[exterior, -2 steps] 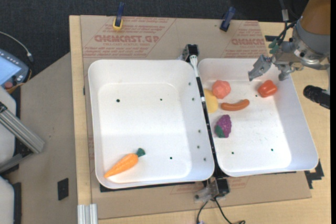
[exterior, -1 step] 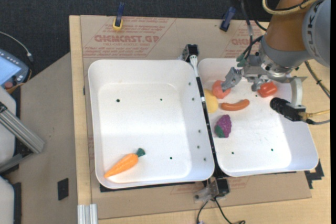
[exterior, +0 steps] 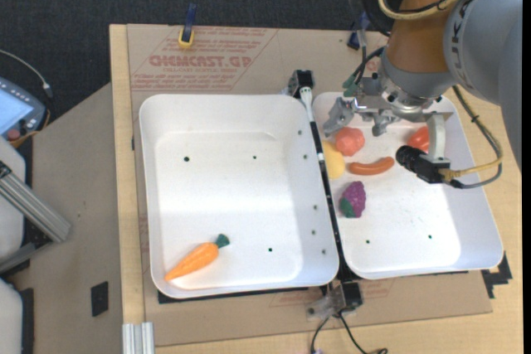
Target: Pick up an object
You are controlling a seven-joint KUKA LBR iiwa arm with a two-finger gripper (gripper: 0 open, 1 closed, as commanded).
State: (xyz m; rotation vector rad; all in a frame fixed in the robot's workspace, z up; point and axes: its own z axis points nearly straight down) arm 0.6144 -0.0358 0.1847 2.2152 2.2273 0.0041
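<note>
Hovering over the right bin [exterior: 465, 249], claw [exterior: 365, 118] grip impossible to tell; tomato [exterior: 349, 141] just below, nothing lifted yet.

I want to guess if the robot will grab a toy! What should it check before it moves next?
1. Toys to grab in the right bin: ok. A tomato, sausage, grapes and a yellow piece lie there.
2. Tool above a toy: ok, it hangs close over the tomato.
3. Tool free of any toy: cannot tell, the arm hides its tips.
4. Room around the tomato: not ok, the yellow piece lies right beside it.
5. Red toy by the arm: cannot tell what it is, partly hidden.
6. Carrot: ok, alone in the left bin.
</note>
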